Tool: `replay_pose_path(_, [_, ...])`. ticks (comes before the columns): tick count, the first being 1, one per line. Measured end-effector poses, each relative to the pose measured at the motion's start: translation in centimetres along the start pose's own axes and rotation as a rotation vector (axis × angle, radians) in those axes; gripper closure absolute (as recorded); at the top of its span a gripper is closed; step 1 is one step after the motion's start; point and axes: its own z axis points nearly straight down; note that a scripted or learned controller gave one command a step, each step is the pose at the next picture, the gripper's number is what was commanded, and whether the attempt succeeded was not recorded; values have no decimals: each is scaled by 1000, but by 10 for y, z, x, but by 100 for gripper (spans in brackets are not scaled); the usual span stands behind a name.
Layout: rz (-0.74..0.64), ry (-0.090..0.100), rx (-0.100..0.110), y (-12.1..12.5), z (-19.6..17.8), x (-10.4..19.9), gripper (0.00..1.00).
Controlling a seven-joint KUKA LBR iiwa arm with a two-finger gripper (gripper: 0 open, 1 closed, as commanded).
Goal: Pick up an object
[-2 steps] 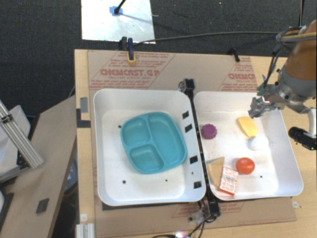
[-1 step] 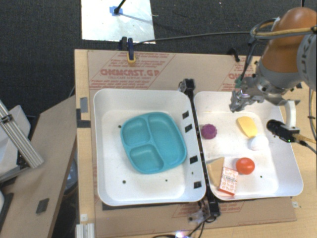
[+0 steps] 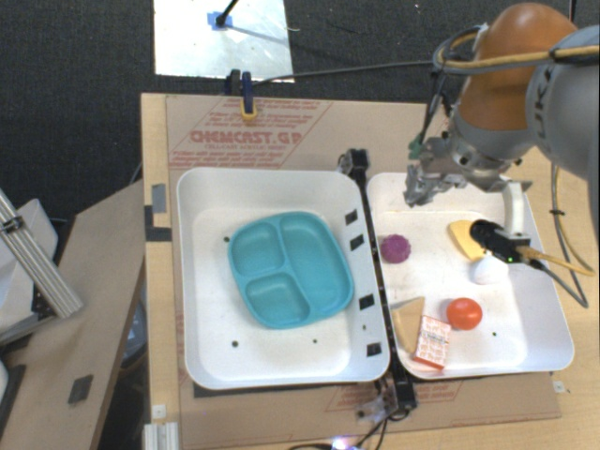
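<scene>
The pincer (image 3: 419, 193), its state not discernible, is held over the right bin's (image 3: 536, 340) far edge. The nearby purple ball (image 3: 395, 247) should be centred beneath it.

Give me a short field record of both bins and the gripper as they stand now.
left bin: shallow white left bin, holding a teal three-compartment plastic plate
right bin: shallow white right bin, six loose items
items: purple bumpy ball; yellow wedge; white ball; red ball; tan wedge; red-and-white packet
gripper: two-finger gripper over the right bin's far side, apart from every item
</scene>
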Motion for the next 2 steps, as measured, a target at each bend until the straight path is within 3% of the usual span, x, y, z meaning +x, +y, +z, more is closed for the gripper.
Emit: replay_pose_path(2, [1, 0, -1, 22, -5, 106, 100])
